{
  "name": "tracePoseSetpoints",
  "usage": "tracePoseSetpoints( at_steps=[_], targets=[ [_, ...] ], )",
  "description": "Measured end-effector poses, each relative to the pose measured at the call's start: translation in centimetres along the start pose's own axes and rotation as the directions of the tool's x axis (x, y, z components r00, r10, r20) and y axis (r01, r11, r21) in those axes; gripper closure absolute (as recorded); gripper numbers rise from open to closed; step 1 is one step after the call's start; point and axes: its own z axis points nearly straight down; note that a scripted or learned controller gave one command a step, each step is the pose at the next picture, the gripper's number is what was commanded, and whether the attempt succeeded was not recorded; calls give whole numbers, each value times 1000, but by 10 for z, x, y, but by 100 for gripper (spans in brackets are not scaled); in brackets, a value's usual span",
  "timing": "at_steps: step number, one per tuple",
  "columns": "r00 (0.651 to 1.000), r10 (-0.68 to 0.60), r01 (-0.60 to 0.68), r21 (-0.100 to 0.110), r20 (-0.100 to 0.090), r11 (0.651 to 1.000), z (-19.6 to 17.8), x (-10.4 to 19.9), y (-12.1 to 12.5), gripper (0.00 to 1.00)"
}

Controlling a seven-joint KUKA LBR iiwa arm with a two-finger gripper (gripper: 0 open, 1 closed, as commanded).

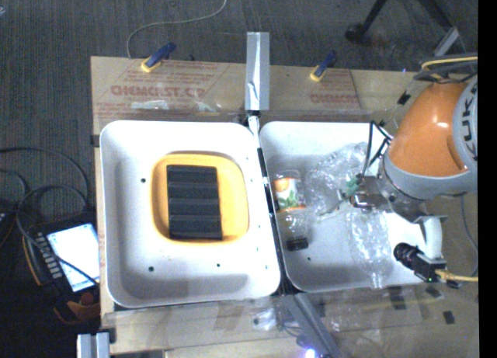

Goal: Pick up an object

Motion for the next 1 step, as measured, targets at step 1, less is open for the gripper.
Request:
tracePoseSetpoints(
  at_steps=[1],
  targets=[
    [999,40,-40,0,-3,999,44,-36,39,0]
  ],
)
